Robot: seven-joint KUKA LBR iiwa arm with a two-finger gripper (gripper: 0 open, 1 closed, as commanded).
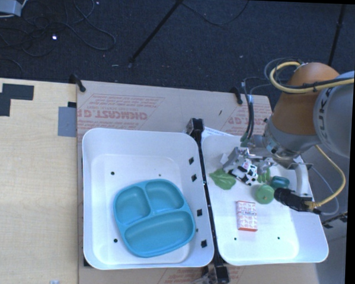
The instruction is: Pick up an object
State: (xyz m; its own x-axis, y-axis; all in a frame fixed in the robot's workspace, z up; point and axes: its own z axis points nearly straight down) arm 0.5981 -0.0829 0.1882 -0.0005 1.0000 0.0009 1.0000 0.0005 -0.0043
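Leftward, blue divided plate fills the left bin.

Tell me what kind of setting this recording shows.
Probably a robotics lab's bin-picking bench: two white bins on a wooden bench, a robot arm reaching in, loose cables on dark floor.

Grey arm, bulky and rounded, banded in orange just above the wrist. Looped with a yellow cable over the orange band, trailed by thin black cables beside it. Ended below the band in a silvery metal gripper with dark fittings.
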